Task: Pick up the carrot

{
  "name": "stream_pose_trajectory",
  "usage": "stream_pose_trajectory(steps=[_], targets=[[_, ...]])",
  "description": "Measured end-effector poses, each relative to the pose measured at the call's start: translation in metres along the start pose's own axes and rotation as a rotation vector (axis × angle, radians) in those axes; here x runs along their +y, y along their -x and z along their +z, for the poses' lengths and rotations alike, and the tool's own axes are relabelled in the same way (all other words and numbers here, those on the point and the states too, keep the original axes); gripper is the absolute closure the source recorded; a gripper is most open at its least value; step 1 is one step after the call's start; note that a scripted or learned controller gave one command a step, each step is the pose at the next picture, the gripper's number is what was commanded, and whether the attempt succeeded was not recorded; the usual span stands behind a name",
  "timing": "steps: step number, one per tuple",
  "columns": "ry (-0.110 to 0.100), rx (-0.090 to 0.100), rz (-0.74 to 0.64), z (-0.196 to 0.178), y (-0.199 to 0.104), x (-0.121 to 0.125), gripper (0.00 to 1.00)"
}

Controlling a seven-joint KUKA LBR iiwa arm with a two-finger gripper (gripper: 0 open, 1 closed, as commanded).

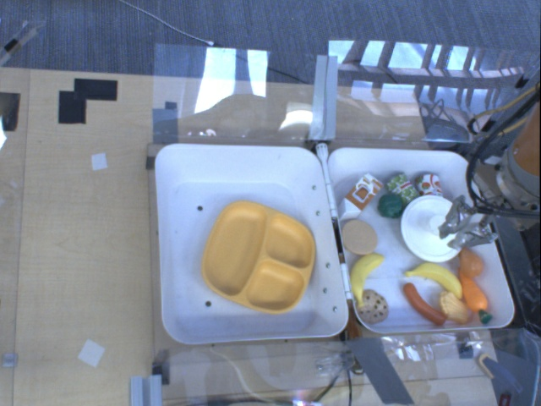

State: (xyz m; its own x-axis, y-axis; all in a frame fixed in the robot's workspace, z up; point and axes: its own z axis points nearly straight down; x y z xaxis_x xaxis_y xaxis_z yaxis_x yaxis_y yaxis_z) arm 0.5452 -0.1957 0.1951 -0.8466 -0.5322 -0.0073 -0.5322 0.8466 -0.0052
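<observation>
The carrot is a short orange piece with a green tip, lying at the front right corner of the right bin. My gripper hangs over the right side of that bin, above the edge of a white plate and a little behind the carrot. Its metal fingers look spread, and I see nothing between them. An orange-brown rounded food piece lies between the gripper and the carrot.
The right bin also holds two bananas, a red sausage, a speckled cookie, a tan disc, a green broccoli piece and small cartons at the back. A yellow divided tray lies in the left bin.
</observation>
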Motion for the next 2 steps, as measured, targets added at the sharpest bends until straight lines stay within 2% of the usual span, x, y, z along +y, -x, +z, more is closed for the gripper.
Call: stream_pose_trajectory(steps=[1, 2], targets=[[0.004, 0.002, -0.145, 0.052, -0.031, 0.04, 1.0], [-0.004, -0.006, -0.273, 0.104, 0.009, 0.095, 1.0]])
